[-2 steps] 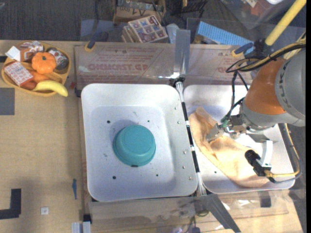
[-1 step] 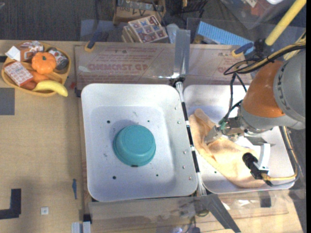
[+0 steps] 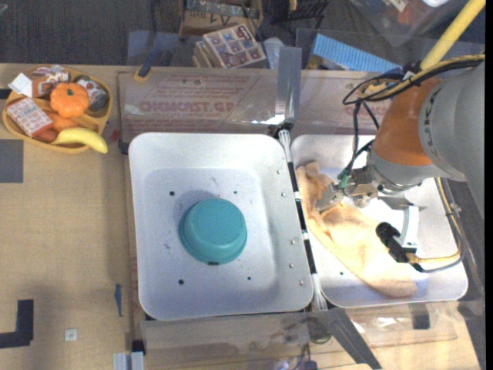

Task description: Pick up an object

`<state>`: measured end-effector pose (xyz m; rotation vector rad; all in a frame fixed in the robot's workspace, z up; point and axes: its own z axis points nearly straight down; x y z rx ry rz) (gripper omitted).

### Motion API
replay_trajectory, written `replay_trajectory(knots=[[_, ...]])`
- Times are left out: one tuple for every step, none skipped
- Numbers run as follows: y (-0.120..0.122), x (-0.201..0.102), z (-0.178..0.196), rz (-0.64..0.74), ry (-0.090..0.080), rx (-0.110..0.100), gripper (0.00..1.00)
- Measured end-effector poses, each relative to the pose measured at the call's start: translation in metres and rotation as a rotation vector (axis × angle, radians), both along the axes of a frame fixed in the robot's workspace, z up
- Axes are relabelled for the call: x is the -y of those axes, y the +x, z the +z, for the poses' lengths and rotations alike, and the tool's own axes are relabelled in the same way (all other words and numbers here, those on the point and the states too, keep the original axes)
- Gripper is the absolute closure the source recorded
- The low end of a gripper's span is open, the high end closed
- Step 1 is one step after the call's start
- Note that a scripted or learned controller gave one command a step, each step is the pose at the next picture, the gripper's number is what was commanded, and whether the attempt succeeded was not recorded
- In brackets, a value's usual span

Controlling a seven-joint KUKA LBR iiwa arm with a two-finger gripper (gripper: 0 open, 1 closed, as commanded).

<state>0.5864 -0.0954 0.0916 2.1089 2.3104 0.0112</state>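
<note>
a tan cloth (image 3: 350,237) is spread crumpled along the left side of the right bin (image 3: 456,284), running from the far left corner down toward the near edge. it is judged to be light, soft and limp, so it would sag and drape when lifted. little risk of slipping or breakage is expected. a raised fold near its upper end, close to the wall between the bins, is judged the best place for it to be pinched, since flat fabric gives little to be gripped. the jaws are seen low over that upper part of the cloth, at the end of the arm (image 3: 431,129). whether they are spread, pressed together or already pinching fabric cannot be told. a teal bowl (image 3: 213,230) is set upside down in the left bin (image 3: 154,284), well apart from the jaws
</note>
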Motion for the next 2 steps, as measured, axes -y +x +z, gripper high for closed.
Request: replay_trajectory(knots=[[0.001, -0.001, 0.011, 0.002, 0.002, 0.004, 1.00], [0.061, -0.024, 0.136, 0.067, 0.001, -0.013, 1.00]])
